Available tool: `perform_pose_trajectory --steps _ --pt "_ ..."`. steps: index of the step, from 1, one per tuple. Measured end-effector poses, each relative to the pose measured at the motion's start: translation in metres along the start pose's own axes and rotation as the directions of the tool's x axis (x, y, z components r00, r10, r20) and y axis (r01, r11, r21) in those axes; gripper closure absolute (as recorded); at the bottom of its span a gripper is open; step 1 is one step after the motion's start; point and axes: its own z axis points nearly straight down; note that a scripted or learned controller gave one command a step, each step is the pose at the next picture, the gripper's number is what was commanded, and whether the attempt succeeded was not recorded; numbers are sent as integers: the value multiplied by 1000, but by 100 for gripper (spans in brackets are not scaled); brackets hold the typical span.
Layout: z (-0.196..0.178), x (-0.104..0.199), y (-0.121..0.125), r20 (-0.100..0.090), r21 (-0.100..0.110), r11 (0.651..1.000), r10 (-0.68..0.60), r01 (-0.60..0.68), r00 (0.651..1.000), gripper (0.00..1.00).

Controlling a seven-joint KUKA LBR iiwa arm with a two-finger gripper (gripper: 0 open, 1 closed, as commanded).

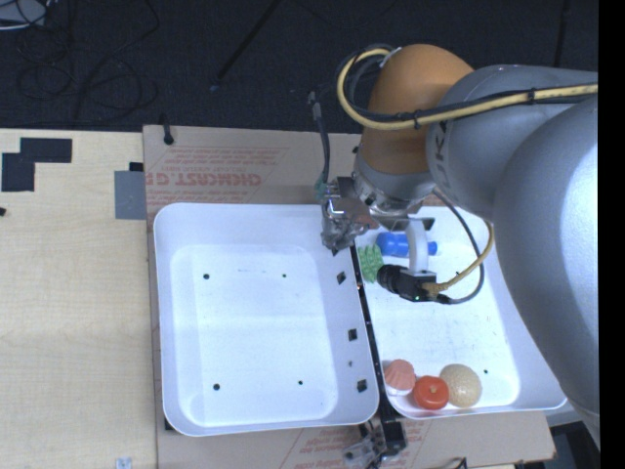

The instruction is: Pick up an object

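A grey arm [518, 164] with an orange band [415, 91] above the wrist is seen reaching in from the right over two shallow white bins set side by side on a pale wooden desk [68, 301]. The gripper [344, 225] is lowered at the far end of the divider between the bins, just above the rear left corner of the right bin [508, 360]; whether anything is held by it cannot be told, as its tips are lost among dark metal parts. A small green object [370, 259] is seen just beside the gripper, against the divider, and a blue object [395, 245] lies next to it, partly covered by the wrist. A black cylindrical part [405, 283] with a cable is seen hanging near these two. At the near end of the right bin three more things are grouped closely: a pink rounded piece [398, 373], a red round object [431, 392] and a tan ball [462, 383], the red one touching both neighbours. The left bin [244, 320] is marked by a few small dark dots on its floor. Both bins are rested on a brown cardboard sheet [244, 169] with printed lettering, and a yellow cable [356, 86] is looped beside the orange band.
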Motion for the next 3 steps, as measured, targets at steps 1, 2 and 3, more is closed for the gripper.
perform_pose_trajectory --steps 1,2,3 --pt "-5 40 23 2 -5 1000 3 -3 1000 100" --pt "-125 130 23 -3 -16 1000 -2 2 1000 100" --pt "-235 184 -12 -3 -13 1000 -1 1 1000 100"
